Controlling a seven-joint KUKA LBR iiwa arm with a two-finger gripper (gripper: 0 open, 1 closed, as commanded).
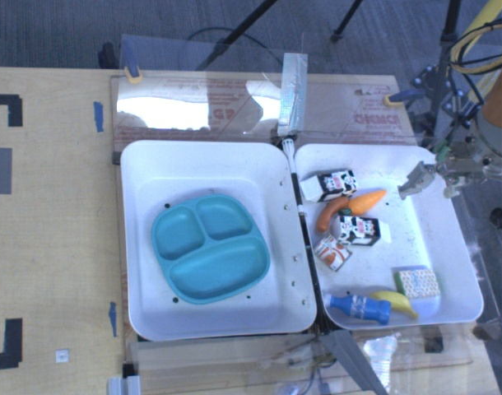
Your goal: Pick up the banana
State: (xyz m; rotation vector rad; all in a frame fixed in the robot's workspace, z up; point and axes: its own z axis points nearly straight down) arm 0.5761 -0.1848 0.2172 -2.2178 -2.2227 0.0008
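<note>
Approach step, nothing grasped. The tool [424,178] hangs over the right bin's [448,245] far right edge; its opening cannot be told. The banana [397,302] lies near the front wall, touching a blue bottle [360,308], beside a sponge [418,283]. Descent needs clearance from both.

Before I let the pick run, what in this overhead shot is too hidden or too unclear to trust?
- Banana: its left end is hidden by the blue bottle, and it lies against the sponge.
- Gripper: small and blurred over the right bin; finger state unreadable.
- Arm: cut off by the frame's right edge.
- Cartons and: print too small to read.
</note>
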